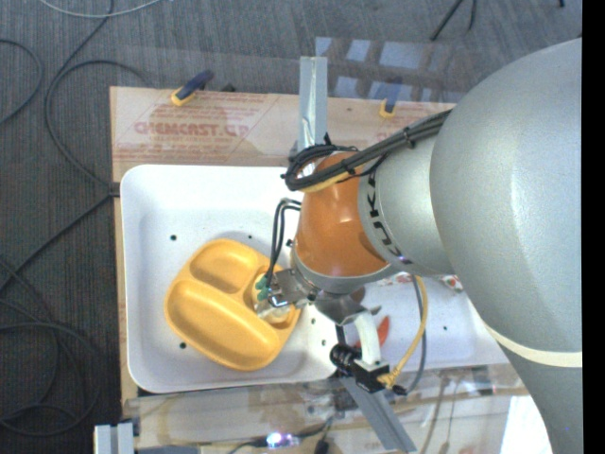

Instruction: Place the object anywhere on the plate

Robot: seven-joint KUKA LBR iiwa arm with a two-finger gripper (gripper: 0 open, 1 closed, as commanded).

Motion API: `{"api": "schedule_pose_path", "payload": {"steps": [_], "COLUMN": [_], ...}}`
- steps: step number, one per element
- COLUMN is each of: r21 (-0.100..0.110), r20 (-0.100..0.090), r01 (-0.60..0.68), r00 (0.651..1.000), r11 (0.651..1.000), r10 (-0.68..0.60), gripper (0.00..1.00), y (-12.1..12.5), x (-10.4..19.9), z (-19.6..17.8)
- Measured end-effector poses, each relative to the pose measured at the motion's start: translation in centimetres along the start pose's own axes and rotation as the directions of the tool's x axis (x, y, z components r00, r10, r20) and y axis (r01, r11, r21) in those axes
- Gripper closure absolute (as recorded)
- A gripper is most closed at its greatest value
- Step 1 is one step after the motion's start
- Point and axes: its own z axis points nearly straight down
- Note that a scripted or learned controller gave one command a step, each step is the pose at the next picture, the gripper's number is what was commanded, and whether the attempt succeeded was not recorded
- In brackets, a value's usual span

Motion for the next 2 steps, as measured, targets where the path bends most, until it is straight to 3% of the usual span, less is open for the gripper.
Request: {"api": "schedule_pose_path", "payload": {"steps": [1,2], "r21": [-0.002,0.000], "r20": [0.004,0.003], "r01": [-0.002,-0.226], "r00": [1.000,0.974], "r11": [1.000,0.974], "r10": [0.002,0.226], "gripper": [0.00,0.00], "y": [0.1,7.6], "x": [-0.2,-5.9], "z": [-0.1,-5.4]}}
